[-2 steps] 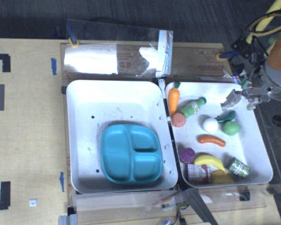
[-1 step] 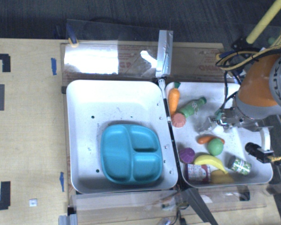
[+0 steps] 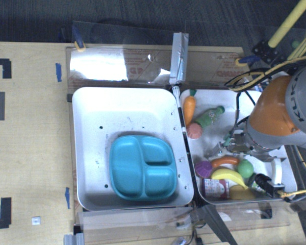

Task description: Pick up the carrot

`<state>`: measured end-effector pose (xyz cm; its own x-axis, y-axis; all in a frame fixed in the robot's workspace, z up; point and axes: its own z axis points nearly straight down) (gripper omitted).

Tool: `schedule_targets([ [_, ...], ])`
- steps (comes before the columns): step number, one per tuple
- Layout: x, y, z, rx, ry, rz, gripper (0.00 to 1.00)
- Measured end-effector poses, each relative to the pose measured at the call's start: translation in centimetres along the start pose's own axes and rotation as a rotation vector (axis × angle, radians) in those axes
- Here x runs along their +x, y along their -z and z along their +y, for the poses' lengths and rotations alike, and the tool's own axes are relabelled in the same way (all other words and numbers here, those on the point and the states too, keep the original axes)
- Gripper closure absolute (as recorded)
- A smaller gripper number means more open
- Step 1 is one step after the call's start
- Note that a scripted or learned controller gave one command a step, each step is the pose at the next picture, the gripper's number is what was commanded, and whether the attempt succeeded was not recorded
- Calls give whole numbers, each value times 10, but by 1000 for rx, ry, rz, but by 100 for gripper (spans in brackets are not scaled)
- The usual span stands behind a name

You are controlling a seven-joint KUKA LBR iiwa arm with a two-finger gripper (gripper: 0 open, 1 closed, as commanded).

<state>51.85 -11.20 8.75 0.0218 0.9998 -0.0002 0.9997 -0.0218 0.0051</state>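
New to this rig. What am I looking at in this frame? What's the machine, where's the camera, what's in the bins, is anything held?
One fixed camera looks down at a slant on a bench with two shallow white bins. The grey arm with the orange band is a KUKA robot reaching in from the right; its gripper hangs over the right bin, and I cannot tell whether it grips anything. The left bin holds a blue divided tray. The right bin holds toy food: the carrot near the far left corner, a green bottle, a pinkish ball, and a banana in a pile near the front.
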Motion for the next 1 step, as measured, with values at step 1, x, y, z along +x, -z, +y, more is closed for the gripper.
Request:
schedule_targets([
  [1, 17, 0, 27, -4, 276, -3, 0],
])
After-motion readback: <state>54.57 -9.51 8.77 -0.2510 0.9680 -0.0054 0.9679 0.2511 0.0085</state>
